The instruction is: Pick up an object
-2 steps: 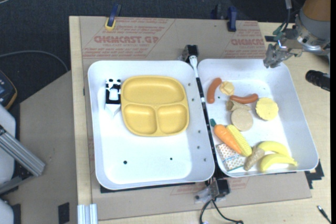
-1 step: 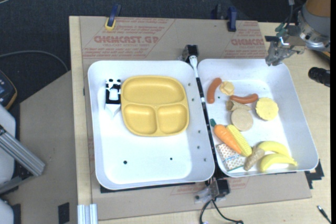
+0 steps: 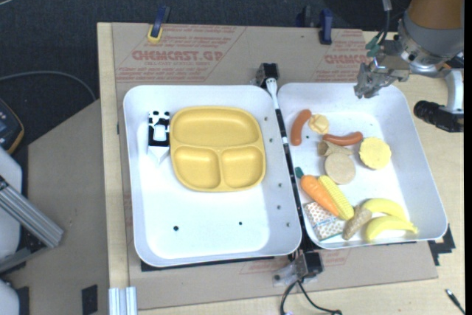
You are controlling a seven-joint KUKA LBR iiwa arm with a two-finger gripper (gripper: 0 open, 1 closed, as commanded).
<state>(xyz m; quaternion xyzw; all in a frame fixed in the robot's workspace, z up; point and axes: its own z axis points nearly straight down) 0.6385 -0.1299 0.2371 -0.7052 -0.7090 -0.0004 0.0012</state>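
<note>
Bananas (image 3: 387, 220) lie nearest, low in right bin (image 3: 424, 158). Gripper (image 3: 366, 87) hovers over bin's far edge, nothing carried; jaws' state, cannot tell. Pick not yet begun.

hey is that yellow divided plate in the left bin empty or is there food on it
Empty. All three compartments of the yellow plate show bare yellow; the toy food lies in the right bin.

A divided plate (image 3: 217, 146) is lying in the left bin (image 3: 206, 236); food pieces are sitting in the right bin (image 3: 413, 129), beside it.
</note>
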